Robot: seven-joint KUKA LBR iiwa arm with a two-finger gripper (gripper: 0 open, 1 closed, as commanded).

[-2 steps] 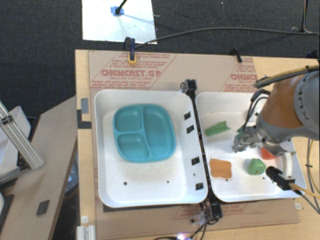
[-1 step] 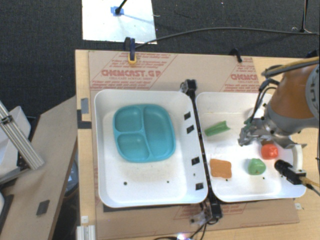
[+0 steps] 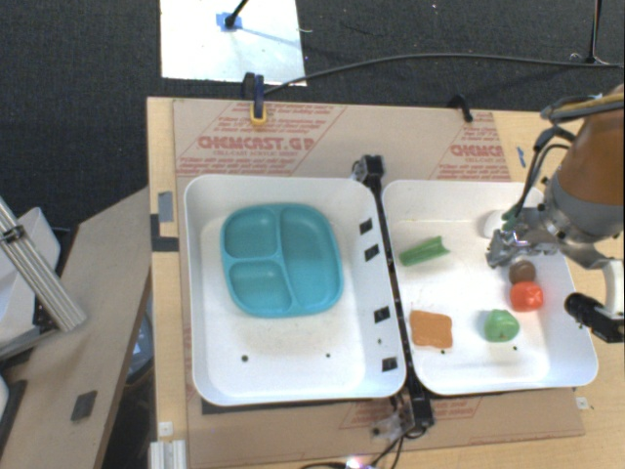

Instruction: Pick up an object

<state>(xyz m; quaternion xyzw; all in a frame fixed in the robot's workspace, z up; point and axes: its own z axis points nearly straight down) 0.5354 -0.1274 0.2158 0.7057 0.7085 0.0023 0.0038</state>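
Reaching in from the right, I see two white bins: the left bin holds one teal divided plate; the right bin holds one green pepper, one orange bread slice, one green ball, one red tomato, one brown piece below my gripper, grip state untellable.

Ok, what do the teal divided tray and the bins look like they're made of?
The teal tray looks like moulded plastic, smooth with a soft sheen and rounded compartment ridges. The left bin and right bin look like thin formed white plastic, matte with rolled rims, though I cannot be sure.
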